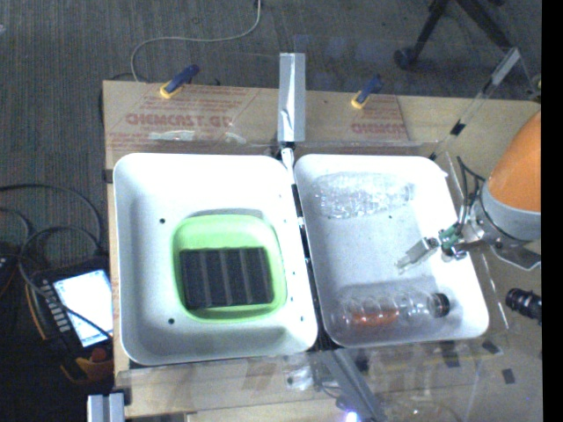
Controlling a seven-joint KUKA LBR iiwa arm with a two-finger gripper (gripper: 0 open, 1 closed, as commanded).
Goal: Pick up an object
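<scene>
Camera view, L to R. Left bin (141, 192): a green tray-like item (230, 265) w/ dark ribbed insert lies flat at centre; looks like stiff plastic, prob. light, but broad and low, so a two-finger grab would have to take an edge or rim. Right bin (310, 236): two clear plastic bottles. One bottle (362, 195) lies on its side near the far wall, nearly transparent, crinkly surface, hard to make out against the white. The other, a clear bottle w/ dark cap (393, 309), lies along the near wall, cap end pointing right, reddish tint inside the body. Both judged light, thin-walled, slippery and apt to roll or squash; best hold is across the body mid-length, squeezing along the short axis, not the cap. Gripper (420, 252) sits over the right bin's right half, between the two bottles, touching neither as far as I can see; nothing between its fingers. Whether the jaws are apart or together: cannot tell, too small and blurred.
</scene>
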